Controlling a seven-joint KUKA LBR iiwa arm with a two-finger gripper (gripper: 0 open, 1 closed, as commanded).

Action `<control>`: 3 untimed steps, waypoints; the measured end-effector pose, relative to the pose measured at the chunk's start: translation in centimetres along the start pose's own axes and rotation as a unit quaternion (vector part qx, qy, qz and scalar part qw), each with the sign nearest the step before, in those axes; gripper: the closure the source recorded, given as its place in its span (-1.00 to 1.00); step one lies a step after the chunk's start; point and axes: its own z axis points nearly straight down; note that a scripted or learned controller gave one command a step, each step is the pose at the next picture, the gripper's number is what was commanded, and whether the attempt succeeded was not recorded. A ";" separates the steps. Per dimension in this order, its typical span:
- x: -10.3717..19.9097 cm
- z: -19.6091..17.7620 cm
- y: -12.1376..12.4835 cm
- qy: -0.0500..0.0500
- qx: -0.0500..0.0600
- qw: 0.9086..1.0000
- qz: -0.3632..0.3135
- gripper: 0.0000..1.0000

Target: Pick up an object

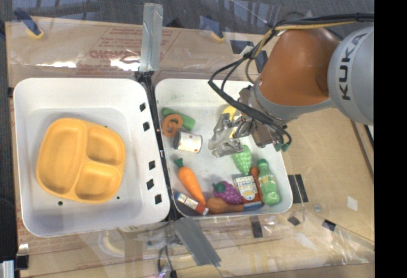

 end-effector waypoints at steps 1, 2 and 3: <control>-3.6 -5.6 -1.2 -0.002 0.001 0.992 -0.130 1.00; -10.9 -0.3 0.2 0.001 -0.001 0.994 -0.113 1.00; -7.7 -3.6 -7.4 -0.002 0.002 0.946 -0.325 1.00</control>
